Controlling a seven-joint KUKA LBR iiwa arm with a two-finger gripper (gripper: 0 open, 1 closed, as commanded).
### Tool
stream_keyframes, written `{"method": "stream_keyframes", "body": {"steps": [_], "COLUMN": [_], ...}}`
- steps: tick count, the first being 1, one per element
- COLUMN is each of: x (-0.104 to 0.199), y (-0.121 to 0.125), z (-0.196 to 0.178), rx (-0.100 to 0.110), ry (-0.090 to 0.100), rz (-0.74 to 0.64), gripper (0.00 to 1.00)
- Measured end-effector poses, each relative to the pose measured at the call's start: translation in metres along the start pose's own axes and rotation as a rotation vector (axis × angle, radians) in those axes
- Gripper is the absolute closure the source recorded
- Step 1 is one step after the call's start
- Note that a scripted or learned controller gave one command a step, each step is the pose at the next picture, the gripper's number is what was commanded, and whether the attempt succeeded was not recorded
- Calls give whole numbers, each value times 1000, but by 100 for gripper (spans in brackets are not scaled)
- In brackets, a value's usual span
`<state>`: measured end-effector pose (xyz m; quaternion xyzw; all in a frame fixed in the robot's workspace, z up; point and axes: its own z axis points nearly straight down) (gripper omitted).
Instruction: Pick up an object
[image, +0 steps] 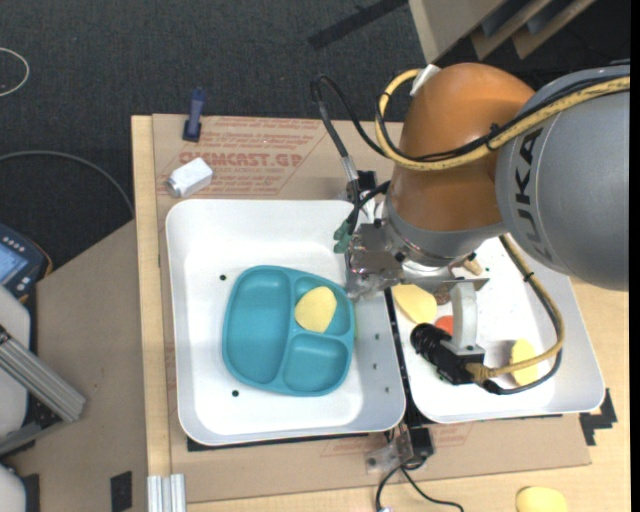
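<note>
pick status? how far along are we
Done: the approach, apparently. The gripper sits low at the seam between the left bin and the right bin, beside the blue divided plate. In hand: nothing visible; the wrist hides what is under it. Left: grasp and lift. The yellow piece lies in the plate's upper right compartment.

1. Teal divided plate (270, 335) flat in left white bin (200, 260).
2. Pale yellow piece (316, 309) in plate's upper-right compartment.
3. Grey-and-orange arm (460, 150) over right bin (572, 388), tool (360, 272) at the bins' shared edge.
</note>
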<state>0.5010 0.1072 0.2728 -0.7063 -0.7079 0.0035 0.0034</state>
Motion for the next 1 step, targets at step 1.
{"method": "stream_keyframes", "body": {"steps": [1], "x": [-30], "y": [-23], "z": [-140], "rx": [-25], "ry": [3], "rz": [3], "gripper": [100]}}
